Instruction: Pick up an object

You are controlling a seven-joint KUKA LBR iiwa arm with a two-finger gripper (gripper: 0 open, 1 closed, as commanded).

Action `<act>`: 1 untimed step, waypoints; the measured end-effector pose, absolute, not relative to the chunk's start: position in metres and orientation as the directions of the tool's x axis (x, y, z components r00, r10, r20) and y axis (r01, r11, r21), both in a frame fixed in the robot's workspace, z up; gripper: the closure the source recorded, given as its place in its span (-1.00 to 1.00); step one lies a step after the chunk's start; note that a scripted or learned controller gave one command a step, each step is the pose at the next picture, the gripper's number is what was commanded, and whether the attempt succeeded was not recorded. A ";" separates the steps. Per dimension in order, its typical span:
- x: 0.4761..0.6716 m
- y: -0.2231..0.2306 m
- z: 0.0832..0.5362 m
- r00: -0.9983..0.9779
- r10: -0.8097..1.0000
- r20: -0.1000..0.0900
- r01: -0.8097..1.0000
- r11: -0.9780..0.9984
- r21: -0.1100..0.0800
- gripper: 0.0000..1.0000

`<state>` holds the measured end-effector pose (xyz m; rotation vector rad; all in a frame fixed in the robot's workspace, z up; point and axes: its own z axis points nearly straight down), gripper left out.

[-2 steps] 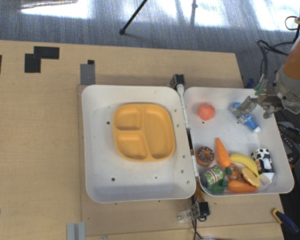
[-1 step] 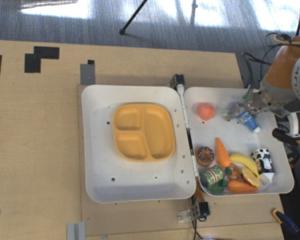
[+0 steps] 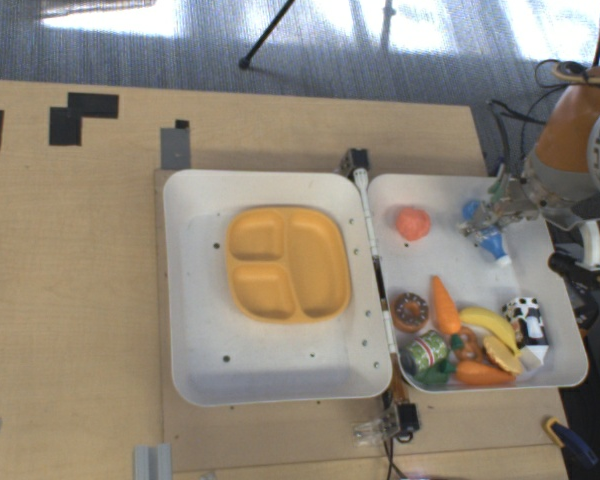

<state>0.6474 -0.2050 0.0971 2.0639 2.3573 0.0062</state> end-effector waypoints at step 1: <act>0.632 -0.135 0.194 -0.227 0.974 -0.002 0.974 0.227 0.008 1.00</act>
